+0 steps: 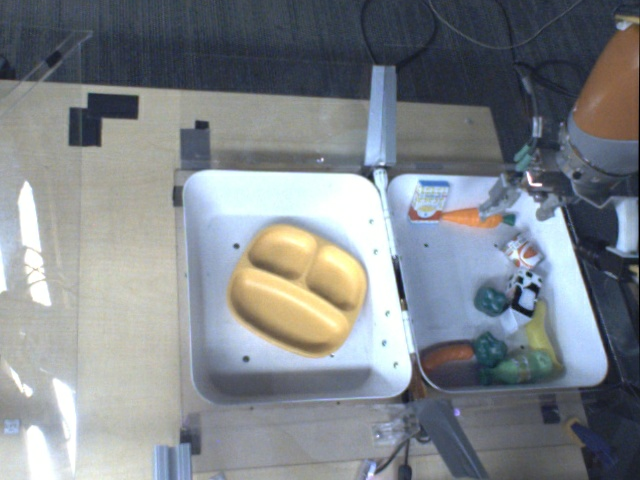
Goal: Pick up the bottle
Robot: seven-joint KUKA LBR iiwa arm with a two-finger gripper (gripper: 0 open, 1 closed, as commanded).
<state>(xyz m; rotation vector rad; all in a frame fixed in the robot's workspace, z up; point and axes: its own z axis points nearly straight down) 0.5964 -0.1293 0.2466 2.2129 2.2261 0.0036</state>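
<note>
In the right bin (440, 278), a green bottle-like item (522, 366) lies on its side in the near right corner, beside a teal lump (488, 349). A small white and orange item (522, 254) lies further back; I cannot tell if it is a bottle. My gripper (522, 202) hangs over the bin's far right corner, just past the leafy end of an orange carrot (468, 218). Its fingers are spread, with nothing between them. It is well away from the green item.
The right bin also holds a white carton (428, 200), a teal object (491, 300), a black and white toy (525, 294), a yellow banana (540, 330) and a red-brown piece (448, 356). A big yellow bread-like object (298, 288) sits in the left bin (210, 268).
</note>
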